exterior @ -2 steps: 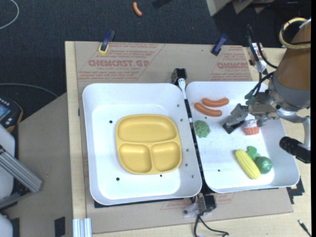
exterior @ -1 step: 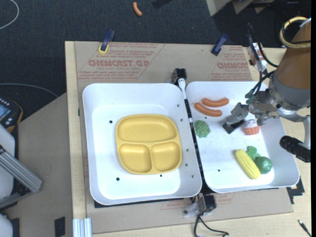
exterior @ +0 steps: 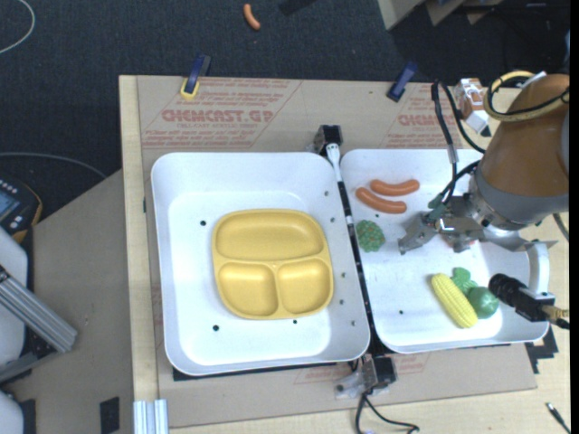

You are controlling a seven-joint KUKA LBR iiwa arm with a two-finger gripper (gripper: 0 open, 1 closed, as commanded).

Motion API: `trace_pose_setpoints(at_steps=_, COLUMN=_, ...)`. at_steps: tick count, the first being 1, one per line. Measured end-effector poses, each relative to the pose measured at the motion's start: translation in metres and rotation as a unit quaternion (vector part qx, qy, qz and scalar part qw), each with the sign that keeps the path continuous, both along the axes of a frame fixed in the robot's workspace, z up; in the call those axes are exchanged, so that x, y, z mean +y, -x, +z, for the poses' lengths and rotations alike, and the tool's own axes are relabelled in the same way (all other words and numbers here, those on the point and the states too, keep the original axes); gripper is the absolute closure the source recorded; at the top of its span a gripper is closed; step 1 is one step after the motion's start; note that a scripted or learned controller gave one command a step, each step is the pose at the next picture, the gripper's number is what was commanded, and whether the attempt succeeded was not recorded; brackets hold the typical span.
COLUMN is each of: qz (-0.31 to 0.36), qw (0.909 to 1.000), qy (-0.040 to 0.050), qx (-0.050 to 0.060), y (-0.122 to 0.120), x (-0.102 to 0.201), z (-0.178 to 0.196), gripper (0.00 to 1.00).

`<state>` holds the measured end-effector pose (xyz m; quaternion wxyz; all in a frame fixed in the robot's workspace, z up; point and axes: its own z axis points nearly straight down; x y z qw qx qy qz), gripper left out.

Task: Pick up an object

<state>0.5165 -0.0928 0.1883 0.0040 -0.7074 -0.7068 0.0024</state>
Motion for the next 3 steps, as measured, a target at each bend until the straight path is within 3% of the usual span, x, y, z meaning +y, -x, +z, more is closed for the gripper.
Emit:
trace_pose_setpoints(at_steps=1, qz=0.000, qw=1.0000, qy=-0.0001, qx=0.000, y=0.001, x=0.000, z=-0.064, gripper=0.00)
trace_pose_setpoints(at_steps=2, qz=0.000, qw=1.0000, qy=0.0003, qx=-0.003, y=0.002, x=0.001, z=-0.106, gripper=0.00)
trace_pose_setpoints(at_steps=3, qz=-0.001, qw=1.0000, qy=0.0012, qx=-0.005, y=0.001, x=0.000, z=-0.093, gripper=1.00)
